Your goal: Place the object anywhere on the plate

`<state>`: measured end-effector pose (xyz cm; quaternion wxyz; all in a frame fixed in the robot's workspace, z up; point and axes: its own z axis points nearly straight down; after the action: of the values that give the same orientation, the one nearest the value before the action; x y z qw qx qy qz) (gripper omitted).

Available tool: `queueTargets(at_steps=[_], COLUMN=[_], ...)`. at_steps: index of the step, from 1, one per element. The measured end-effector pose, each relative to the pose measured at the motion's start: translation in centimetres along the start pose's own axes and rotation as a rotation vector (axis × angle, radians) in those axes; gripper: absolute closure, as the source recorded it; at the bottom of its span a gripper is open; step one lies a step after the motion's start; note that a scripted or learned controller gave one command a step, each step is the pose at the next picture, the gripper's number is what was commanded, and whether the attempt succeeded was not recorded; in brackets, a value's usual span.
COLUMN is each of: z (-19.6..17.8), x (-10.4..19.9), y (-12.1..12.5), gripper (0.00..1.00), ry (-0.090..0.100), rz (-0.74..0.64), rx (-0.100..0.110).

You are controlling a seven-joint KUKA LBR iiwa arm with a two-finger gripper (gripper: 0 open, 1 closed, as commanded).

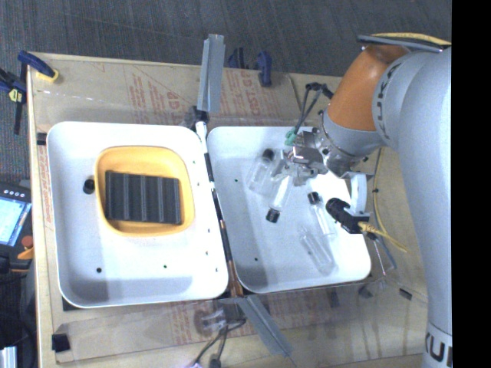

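Observation:
A yellow plate (pixel 143 159) lies in the left bin (pixel 69 274), with a dark ribbed rectangular block (pixel 144 198) on its middle. My gripper (pixel 294 165) hangs over the upper middle of the right bin (pixel 253 271), among clear plastic pieces. One clear tube with a black cap (pixel 276 199) slants down from just under the gripper; whether it is held is unclear. Another clear piece with a black cap (pixel 261 172) lies to the gripper's left. A third clear piece (pixel 317 245) lies toward the bin's lower right.
A small black thing (pixel 88 184) sits in the left bin beside the plate's left rim. Between the bins runs a dark divider (pixel 215 205). Blue clamps (pixel 262 66) grip the bench's far edge. The arm's grey body (pixel 418 167) fills the right side.

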<state>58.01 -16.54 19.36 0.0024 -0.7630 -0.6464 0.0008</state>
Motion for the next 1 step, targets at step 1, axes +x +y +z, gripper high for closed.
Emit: queueTargets(at_steps=[1], z=[-2.69], x=[8.43], y=[0.45], gripper=[1.00], ry=[-0.002], rz=[-0.171], rx=[-0.002])
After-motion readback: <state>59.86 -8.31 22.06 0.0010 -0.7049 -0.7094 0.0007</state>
